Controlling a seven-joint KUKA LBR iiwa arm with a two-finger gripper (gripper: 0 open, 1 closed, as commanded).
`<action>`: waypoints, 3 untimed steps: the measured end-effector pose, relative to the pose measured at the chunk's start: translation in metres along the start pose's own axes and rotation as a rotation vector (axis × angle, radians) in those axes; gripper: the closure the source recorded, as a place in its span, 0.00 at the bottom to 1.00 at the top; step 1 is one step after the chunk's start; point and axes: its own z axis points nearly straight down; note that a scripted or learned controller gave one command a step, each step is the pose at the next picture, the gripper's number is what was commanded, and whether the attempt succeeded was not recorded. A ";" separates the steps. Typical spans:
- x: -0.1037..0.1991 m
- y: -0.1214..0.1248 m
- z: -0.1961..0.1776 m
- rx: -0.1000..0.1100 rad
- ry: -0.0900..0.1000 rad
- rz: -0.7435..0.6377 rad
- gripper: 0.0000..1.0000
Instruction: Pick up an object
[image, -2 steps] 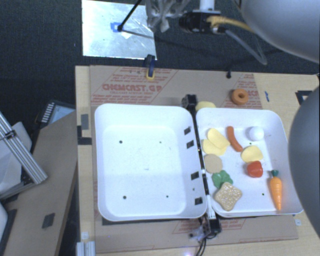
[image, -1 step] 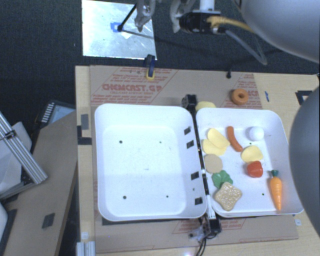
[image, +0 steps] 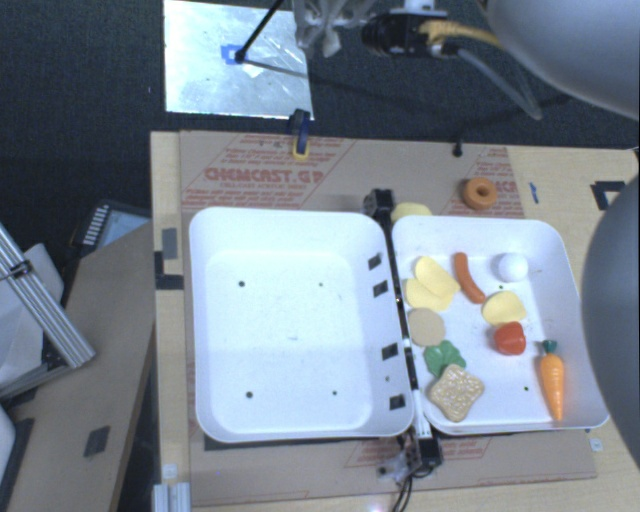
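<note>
Claw (image: 325, 25) blurred at the top edge, finger state impossible to tell, well apart from orange carrot (image: 551, 378) lying in right bin (image: 570, 270)'s near corner; "CHEMCAST GP" printed on bench board (image: 262, 172) behind.

A brown cardboard sheet (image: 330, 165) with red printed letters covers the bench. Behind it the floor (image: 80, 90) is dark carpet, and a shiny metal plate (image: 215, 70) lies there, catching light. Left of the cardboard stands a lower tan table (image: 90, 400) with an aluminium rail (image: 35, 300).
</note>
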 end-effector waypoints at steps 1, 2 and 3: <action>0.000 0.000 0.000 0.001 0.000 -0.001 0.00; 0.000 0.000 -0.011 -0.001 0.000 -0.006 1.00; 0.000 0.000 -0.011 -0.001 0.000 -0.007 0.00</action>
